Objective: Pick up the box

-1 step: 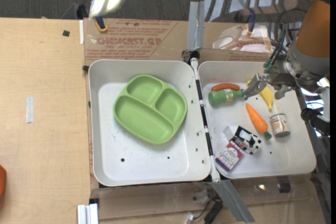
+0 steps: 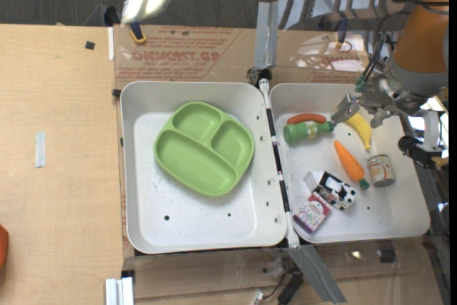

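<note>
Gripper (image 2: 360, 105): I read its fingers as spread, holding nothing | small black-and-white cardboard box (image 2: 335, 190): well below gripper, slightly left, in right white bin (image 2: 421, 225) | long axis slants down-right | beside pink snack packet (image 2: 311, 213)

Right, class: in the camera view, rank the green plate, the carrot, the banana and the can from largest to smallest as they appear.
1. Green plate, by far the largest.
2. Carrot and banana: look alike, unranked.
3. Can, smallest.
</note>
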Robot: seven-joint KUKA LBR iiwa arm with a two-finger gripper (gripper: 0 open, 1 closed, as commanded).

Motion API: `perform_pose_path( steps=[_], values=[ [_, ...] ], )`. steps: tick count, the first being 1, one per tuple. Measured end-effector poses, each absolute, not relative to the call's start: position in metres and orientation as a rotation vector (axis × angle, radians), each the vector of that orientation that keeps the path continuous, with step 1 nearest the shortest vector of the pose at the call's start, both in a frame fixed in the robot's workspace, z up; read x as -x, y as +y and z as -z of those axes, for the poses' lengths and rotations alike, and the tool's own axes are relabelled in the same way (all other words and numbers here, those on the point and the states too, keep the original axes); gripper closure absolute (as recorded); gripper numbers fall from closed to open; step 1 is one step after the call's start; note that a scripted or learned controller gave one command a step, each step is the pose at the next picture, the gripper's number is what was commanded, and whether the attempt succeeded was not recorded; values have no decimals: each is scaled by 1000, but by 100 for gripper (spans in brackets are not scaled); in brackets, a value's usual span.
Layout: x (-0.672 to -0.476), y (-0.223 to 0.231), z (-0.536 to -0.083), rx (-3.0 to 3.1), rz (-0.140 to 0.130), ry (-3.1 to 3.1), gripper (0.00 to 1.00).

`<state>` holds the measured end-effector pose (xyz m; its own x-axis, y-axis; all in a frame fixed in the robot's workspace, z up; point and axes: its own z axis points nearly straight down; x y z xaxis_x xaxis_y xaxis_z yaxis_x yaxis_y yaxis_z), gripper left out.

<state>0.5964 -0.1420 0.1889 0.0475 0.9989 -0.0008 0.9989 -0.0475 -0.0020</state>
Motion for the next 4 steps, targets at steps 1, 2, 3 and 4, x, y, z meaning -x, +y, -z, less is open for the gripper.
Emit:
perform_pose_path(
  steps=[1,2,3,4],
  values=[
    [-527,-107,-127,2168,-3,-2271,0],
    [-524,-111,-91,2152,-2,-2286,0],
    [-501,-109,-91,2174,-3,-2265,0],
    [-496,-95,-91,2205,-3,-2233,0]
  ],
)
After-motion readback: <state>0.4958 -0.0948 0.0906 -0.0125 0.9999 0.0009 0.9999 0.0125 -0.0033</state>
